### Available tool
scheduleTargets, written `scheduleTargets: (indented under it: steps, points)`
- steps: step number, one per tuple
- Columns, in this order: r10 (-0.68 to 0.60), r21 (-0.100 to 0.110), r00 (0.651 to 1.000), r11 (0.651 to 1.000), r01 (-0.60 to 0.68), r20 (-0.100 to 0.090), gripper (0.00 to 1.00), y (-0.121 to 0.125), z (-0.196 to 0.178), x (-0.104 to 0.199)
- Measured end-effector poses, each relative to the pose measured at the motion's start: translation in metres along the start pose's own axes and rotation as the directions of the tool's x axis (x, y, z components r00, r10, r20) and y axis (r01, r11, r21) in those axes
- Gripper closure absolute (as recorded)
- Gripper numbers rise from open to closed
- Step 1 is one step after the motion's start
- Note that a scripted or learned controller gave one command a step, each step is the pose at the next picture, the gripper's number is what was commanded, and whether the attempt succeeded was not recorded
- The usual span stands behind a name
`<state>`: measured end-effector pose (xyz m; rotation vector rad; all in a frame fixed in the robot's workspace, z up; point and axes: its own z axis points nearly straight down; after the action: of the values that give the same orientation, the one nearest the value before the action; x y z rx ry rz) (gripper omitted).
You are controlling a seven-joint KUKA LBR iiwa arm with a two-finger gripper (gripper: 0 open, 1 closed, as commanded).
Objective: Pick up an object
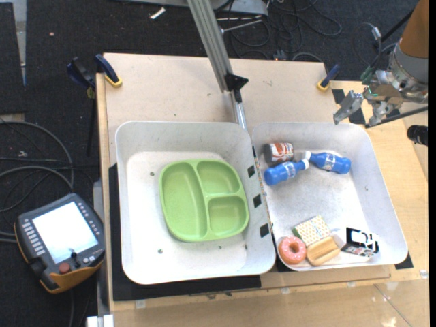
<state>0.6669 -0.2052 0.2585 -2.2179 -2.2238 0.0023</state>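
The worktop is pale board with a matt, slightly speckled face, like unfinished wood composite. Both bins are white with a dull, scuffed finish: the left bin and the right bin, the latter showing grey abrasion marks on its floor. The divided plate is smooth green plastic with a soft sheen. The two bottles are glossy blue plastic with white bands. The doughnut has a shiny pink coating. The bread piece looks smooth and tan, semi-matt. The pincer appears as bare grey metal. The slanted pole is brushed, silvery metal.
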Motion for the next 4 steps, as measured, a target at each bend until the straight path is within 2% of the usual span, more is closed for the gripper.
scheduleTargets:
  steps: [1, 3, 4]
  points:
    - [0.000, 0.000, 1.000, 1.000, 0.000, 0.001, 0.00, 0.000, 0.000, 0.000]
    - [0.002, 0.005, 1.000, 1.000, -0.002, -0.001, 0.00, -0.001, 0.128, -0.004]
    - [0.001, -0.020, 1.000, 1.000, -0.001, 0.005, 0.00, 0.004, 0.156, -0.004]
